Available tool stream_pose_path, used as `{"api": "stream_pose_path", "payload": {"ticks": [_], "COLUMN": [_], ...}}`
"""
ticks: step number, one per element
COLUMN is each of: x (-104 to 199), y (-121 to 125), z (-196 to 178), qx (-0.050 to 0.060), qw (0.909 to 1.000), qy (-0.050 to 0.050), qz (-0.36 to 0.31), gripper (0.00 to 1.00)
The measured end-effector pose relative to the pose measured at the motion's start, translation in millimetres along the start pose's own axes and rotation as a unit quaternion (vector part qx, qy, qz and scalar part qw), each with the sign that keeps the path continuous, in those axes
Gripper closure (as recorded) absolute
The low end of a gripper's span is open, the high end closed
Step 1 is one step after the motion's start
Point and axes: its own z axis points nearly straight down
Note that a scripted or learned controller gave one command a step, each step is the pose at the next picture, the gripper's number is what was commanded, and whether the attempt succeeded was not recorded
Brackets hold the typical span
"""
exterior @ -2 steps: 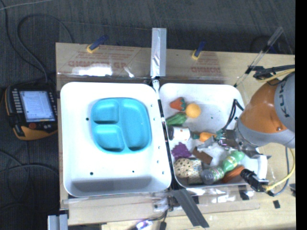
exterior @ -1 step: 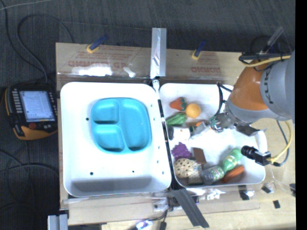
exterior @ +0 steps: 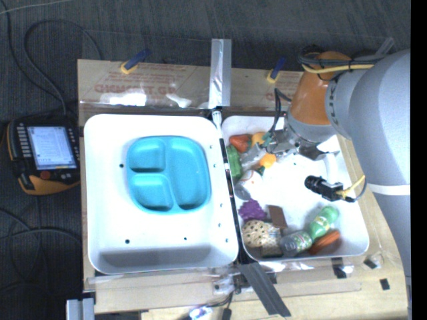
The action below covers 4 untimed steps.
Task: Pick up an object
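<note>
Blue divided tray (exterior: 167, 173) in the left bin (exterior: 107, 245) (handheld pendant (exterior: 44, 153) beside it, off-bench).

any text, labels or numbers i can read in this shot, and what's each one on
None can be read with confidence.
Faint reddish print on the cardboard sheet behind the left bin: too washed out to read.
Lit screen of the handheld pendant left of the bench: lines of text, too small to read.
Toy food in the right bin, the blue tray and the gripper: no legible lettering.

Robotics lab: bench w/ white bins (exterior: 93, 199), teach pendant (exterior: 43, 153), floor cables (exterior: 40, 35).
</note>
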Motion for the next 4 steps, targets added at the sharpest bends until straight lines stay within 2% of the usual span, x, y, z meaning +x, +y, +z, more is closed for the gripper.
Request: {"api": "stream_pose_path", "payload": {"ticks": [1, 2, 3, 4], "x": [5.6, -19.5, -19.3, 27.1], "y": [30.4, 0.5, 0.3, 8.1], "z": [-93.8, -2.8, -11.4, -93.7], "qx": [0.007, 0.007, 0.008, 0.006], "qw": [0.9937, 0.9984, 0.9984, 0.9999], "qy": [0.000, 0.003, 0.002, 0.003], "qz": [0.112, 0.056, 0.055, 0.015], "gripper": [0.00, 0.00, 1.00, 1.00]}}
